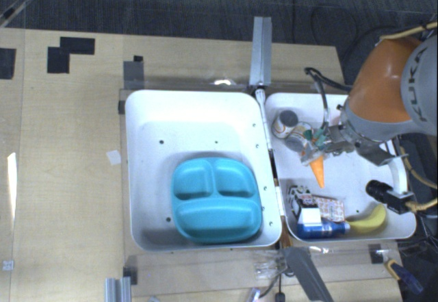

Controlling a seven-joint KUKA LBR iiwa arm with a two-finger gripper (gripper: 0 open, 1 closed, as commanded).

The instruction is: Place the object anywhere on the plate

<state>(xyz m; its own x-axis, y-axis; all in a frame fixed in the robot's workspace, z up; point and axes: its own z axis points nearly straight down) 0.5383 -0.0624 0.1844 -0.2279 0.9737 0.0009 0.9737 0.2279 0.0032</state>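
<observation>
I see the arm (pixel 393 85) coming in from the right, its orange band high over the right bin (pixel 404 229); the wrist is bent down toward that bin's middle; the gripper (pixel 316 148) sits low there, and I cannot tell how wide it stands. An orange carrot (pixel 318 169) lies point-down just beneath it, touching or nearly so; I can't say it is gripped. The blue plate (pixel 216 199) rests in the left bin (pixel 147 157), well apart. A banana (pixel 366 220) and a blue packet (pixel 320 229) lie along the right bin's near wall.
</observation>
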